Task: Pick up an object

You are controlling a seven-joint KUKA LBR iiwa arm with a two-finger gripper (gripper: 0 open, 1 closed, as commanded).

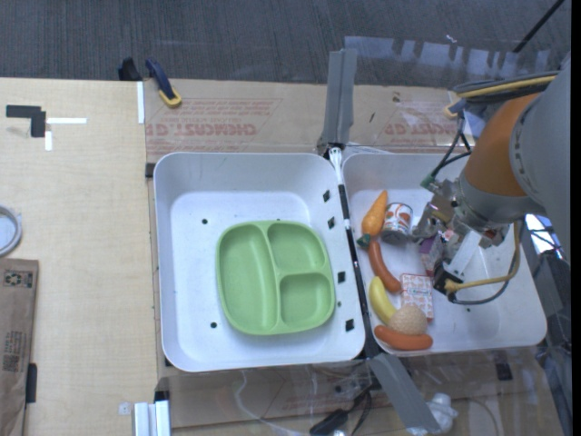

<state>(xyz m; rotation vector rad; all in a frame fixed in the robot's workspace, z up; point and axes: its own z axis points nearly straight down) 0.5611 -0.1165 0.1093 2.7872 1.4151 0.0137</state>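
Two white bins on the bench: left bin (pixel 182 198) carries a green divided plate (pixel 275 278), right bin (pixel 517 330) carries the clutter. Arm (pixel 517 153) reaches in from the right, orange band above the wrist; gripper (pixel 438 243) low over the right bin's middle, just beside a small can (pixel 396 222). Whether the gripper is clenched, released or grasping anything cannot be told: the tips are lost in dark clutter.

Along the right bin's left wall, top to bottom: carrot (pixel 374 213), long axis near upright in view, narrow end pointing to the far rim; red sausage (pixel 383 265), long axis slanting down to the right; banana (pixel 382 300), same slant, touching a tan round lump (pixel 410 319), possibly a bread roll; second red sausage (pixel 404 339) lying crosswise at the near rim. A red-patterned card (pixel 417 291) lies flat between sausage and lump.
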